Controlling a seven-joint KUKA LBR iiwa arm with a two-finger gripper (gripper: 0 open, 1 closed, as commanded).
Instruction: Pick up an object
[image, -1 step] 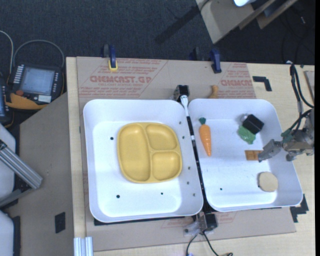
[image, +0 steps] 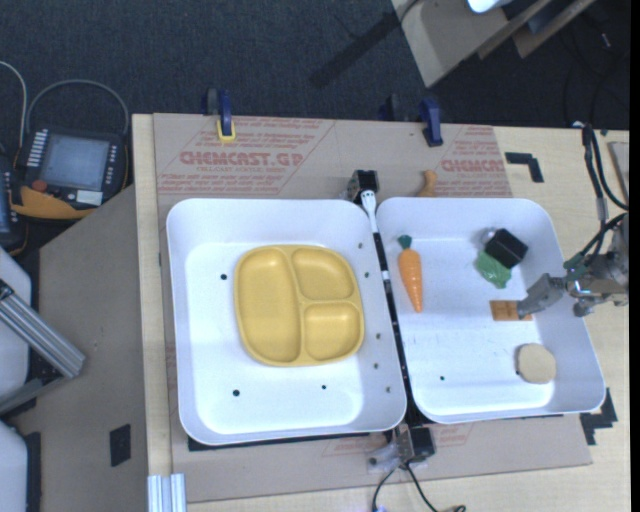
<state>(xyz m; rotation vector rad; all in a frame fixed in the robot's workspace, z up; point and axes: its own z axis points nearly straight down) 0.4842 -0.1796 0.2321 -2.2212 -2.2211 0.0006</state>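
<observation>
Progress: early stage, judged from the present layout. Nothing lifted; every candidate object rests on a bin floor. Grasp, lift and clearance all remain to be done.

Gripper (image: 532, 298): positioned low over the right bin (image: 440, 385), reaching in from the counter's right edge, just beside a small orange block (image: 503, 311). Nothing visible between the jaws. Jaw state not resolvable at this angle: cannot tell whether released or clenched. Contact with the block also not resolvable.

Right bin contents:
- Carrot (image: 410, 277), orange with a green top, lying near the bin's left wall, top pointing toward the far edge of the counter.
- Green piece (image: 491, 268) touching a black block (image: 506, 246), toward the far right corner of the bin.
- Small orange block, mid-right, nearest the gripper and the likeliest target.
- Pale round item (image: 536, 363), near the bin's near right corner, well apart from the carrot.

Left bin (image: 200, 400) contents:
- Yellow divided plate (image: 299, 304), three compartments, centred on the bin floor, nothing seen in any compartment.

Counter (image: 300, 150): cardboard-covered, both bins side by side and touching along the centre line, clamps at the far edge.
</observation>
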